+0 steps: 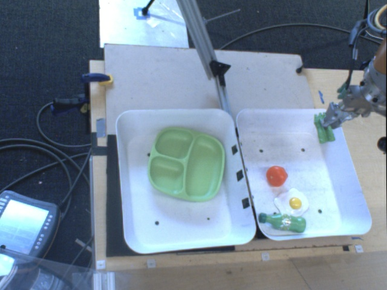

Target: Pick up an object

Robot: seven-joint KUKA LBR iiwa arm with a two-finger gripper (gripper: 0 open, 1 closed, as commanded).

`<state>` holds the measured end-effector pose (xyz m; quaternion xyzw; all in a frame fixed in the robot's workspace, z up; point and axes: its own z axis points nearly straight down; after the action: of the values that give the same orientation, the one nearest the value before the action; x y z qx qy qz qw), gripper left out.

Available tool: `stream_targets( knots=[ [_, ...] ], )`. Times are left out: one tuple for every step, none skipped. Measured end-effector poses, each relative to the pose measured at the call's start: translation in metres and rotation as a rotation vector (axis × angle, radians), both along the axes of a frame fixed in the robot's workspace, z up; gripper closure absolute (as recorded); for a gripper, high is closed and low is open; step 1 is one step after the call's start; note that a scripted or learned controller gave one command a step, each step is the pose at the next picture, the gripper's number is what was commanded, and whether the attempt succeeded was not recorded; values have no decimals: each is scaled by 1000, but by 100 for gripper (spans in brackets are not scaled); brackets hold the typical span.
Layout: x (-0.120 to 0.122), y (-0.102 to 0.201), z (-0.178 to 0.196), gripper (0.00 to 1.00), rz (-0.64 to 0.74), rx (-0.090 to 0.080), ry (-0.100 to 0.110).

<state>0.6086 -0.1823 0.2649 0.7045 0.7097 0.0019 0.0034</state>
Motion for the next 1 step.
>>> stream_targets(
  knots=[
    [1, 0, 27, 100, 1, 1, 2]
  ],
)
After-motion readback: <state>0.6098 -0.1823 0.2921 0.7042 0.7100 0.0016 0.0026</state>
